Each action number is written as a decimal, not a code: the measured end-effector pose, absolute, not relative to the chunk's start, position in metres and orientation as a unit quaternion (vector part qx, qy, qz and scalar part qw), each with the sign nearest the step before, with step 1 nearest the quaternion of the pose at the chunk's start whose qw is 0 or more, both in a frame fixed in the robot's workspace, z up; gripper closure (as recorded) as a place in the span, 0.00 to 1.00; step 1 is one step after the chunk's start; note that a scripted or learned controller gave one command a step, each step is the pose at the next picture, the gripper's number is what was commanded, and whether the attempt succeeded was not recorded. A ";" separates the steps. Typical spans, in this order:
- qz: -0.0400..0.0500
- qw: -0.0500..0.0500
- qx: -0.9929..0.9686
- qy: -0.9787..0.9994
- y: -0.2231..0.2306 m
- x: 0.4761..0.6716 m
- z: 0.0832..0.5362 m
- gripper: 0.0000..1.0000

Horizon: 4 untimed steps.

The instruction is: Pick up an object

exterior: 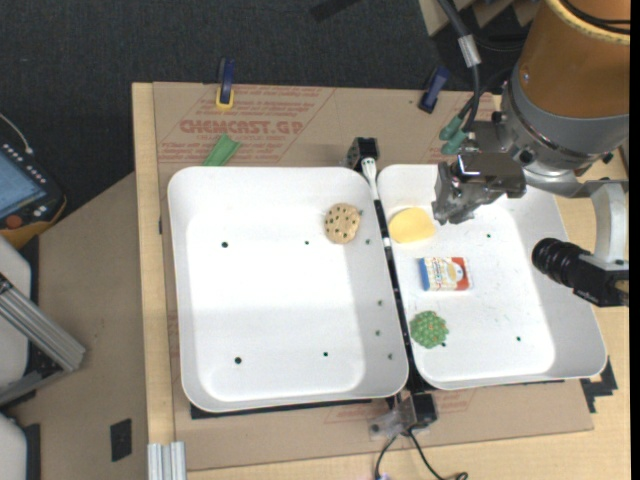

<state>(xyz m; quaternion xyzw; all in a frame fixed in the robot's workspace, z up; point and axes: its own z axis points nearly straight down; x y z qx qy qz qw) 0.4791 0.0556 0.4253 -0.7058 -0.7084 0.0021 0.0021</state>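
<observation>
Both bins are plain white: the left bin [270, 368] and the right bin [520, 353], each marked with small dark dots. The cookie [342, 223] in the left bin is tan with dark speckles. In the right bin, the round object [411, 226] is yellow, the packet [443, 273] is white with red and blue print, and the ball [429, 329] is green. The board [150, 168] beneath is brown cardboard with red lettering. The arm [585, 58] is grey with an orange band.

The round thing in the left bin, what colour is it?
The round thing is tan with dark speckles, like a cookie, seen from the overhead camera view.
</observation>
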 end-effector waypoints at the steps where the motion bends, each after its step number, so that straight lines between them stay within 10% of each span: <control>1: -0.001 -0.001 -0.707 -0.708 0.054 0.480 0.439 1.00; 4: -0.004 -0.004 -0.706 -0.708 0.055 0.482 0.469 1.00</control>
